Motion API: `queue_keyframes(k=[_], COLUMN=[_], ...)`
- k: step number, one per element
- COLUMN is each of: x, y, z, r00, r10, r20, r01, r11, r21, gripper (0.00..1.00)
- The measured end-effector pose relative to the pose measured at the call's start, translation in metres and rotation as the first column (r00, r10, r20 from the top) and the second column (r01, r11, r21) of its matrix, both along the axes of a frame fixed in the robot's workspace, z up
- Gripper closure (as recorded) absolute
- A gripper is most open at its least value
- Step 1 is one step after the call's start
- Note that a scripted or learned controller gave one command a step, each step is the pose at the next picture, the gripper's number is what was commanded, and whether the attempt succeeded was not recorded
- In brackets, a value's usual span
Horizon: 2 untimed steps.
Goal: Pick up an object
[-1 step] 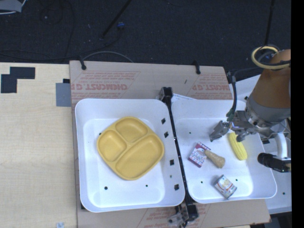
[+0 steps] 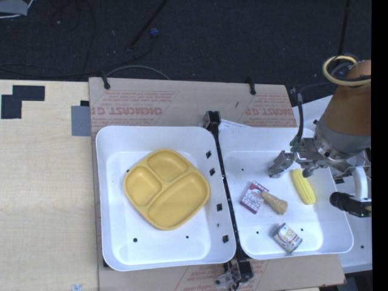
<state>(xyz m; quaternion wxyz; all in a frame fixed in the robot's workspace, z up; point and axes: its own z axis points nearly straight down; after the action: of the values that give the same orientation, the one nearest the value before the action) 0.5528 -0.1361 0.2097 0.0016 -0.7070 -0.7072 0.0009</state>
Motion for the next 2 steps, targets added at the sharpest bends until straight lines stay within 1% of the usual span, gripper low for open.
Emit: queue_keyframes(k=[1,2], x=[-0.005,-0.004], y=[0.002,0.003], z=[-0.064,-0.114], r00=[1.000,1.000], r10=[0.000,-0.002], r20=[-0.006,0.003], r01=[0.000,0.002], r11=[1.000,1.000], r21=[0.001,0.002], gripper=[0.00,0.00])
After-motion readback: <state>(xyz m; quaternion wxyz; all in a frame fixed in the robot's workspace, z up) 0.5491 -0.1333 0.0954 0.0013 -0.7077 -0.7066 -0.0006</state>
